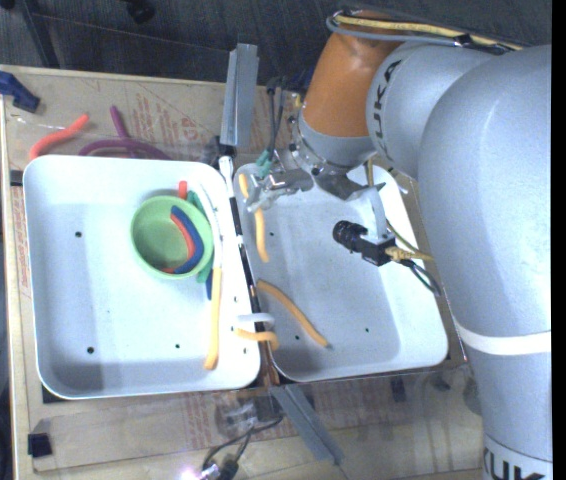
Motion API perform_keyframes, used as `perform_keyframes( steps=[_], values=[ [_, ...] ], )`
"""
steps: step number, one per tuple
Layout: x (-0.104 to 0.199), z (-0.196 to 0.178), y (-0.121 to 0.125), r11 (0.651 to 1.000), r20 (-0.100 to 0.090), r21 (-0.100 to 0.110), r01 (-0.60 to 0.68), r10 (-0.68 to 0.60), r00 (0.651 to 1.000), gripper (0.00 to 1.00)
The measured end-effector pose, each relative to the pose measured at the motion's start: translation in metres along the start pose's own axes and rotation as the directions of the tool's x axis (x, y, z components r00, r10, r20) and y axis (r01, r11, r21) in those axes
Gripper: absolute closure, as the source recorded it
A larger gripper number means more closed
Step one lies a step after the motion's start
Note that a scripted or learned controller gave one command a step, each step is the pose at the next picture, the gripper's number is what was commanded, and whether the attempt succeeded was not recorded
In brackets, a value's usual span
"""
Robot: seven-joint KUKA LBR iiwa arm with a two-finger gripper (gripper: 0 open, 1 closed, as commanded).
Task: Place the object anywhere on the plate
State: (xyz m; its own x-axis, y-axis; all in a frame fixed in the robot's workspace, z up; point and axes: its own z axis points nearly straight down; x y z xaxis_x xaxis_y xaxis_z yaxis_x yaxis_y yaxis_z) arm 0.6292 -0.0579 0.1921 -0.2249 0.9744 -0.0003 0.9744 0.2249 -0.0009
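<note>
A green plate (168,236) sits in the left bin (83,308), toward its upper right, with blue and red pieces nested along its right side. My gripper (259,188) hovers at the upper left corner of the right bin (383,338), just right of the wall between the two bins. A thin orange strip (260,236) runs down from right beneath the gripper; whether it is held or lying on the bin floor is unclear. The arm's grey body and orange band (348,78) cover the right bin's upper right part.
A curved orange strip (295,314) lies low in the right bin. Another long orange strip (212,320) lies in the left bin near the divider, and a short one (255,335) crosses the bins' rims. A black part with a cable (361,240) hangs off the wrist. Red and purple tools (113,140) lie behind the left bin.
</note>
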Motion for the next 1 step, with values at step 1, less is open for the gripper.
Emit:
perform_keyframes(
  steps=[1],
  values=[
    [-0.0001, -0.0001, 0.0000, 1.000, 0.000, 0.000, 0.000, 0.000, 1.000, 0.00]
  ],
)
